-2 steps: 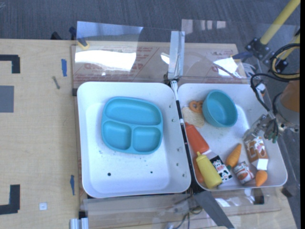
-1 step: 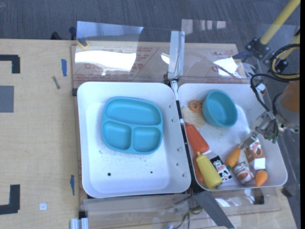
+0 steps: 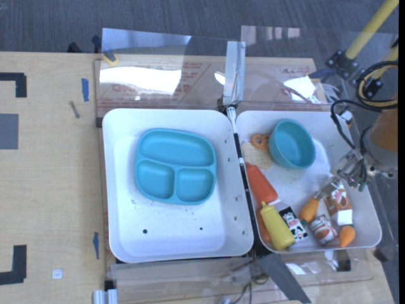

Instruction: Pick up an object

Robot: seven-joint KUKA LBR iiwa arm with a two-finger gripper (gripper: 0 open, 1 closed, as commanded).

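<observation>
Wooden counter (image 3: 44, 189) carries two white bins. End effector (image 3: 350, 170) low over right bin (image 3: 373, 233), grip state unclear; small orange toy piece (image 3: 309, 209) just beside, lower-left. Blue divided plate (image 3: 175, 166) in left bin (image 3: 120, 233).

Two white bins (image 3: 120, 189) on a wooden bench (image 3: 44, 189)

We look down at a slant from one fixed camera above the bench, far enough back to take in both white bins (image 3: 120, 170) left of the gripper (image 3: 348, 173).
</observation>
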